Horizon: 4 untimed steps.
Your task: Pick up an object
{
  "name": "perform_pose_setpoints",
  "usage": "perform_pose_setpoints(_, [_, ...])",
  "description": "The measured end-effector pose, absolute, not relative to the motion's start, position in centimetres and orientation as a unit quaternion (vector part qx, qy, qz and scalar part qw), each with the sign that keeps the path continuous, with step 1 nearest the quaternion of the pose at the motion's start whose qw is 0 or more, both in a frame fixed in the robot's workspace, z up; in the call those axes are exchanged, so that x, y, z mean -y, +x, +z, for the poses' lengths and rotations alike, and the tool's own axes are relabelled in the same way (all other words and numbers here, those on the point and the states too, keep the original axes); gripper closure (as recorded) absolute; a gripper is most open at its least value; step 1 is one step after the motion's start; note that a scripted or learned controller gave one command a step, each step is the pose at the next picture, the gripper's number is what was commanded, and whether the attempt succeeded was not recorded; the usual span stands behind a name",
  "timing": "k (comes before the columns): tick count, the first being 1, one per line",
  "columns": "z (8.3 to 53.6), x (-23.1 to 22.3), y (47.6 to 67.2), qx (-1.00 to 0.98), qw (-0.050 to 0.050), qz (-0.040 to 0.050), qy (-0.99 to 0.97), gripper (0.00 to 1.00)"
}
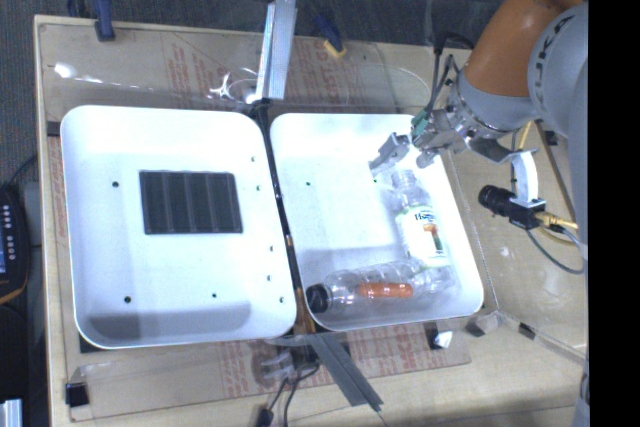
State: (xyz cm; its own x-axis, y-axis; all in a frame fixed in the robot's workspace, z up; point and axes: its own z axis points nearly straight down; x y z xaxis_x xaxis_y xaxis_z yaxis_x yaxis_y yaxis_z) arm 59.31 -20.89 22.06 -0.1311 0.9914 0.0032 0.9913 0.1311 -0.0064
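The gripper [400, 151], its fingers' spread impossible to tell, hovers in the right white bin [330, 165] at the cap end of a clear plastic bottle with a white label [420, 220], whose long axis runs away toward the bin's near edge.

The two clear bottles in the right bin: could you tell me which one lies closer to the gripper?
The white-labelled bottle along the bin's right side; its top reaches up to the gripper. The black-capped bottle lies across the near edge.

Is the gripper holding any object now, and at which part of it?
Nothing is held. The gripper is just above the upright bottle's cap end, with nothing between its fingers.
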Motion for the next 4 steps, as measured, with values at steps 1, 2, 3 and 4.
perform_pose_setpoints(1, [18.2, 20.8, 62.3, 0.782, 0.001, 0.0004, -0.623, 0.0])
perform_pose_setpoints(2, [13.5, 20.9, 58.8, 0.76, 0.002, 0.0013, -0.65, 0.0])
perform_pose_setpoints(3, [16.0, 20.0, 65.8, 0.627, 0.0, 0.0, -0.779, 0.0])
perform_pose_setpoints(4, [9.1, 20.1, 61.2, 0.653, 0.003, 0.0007, -0.757, 0.0])
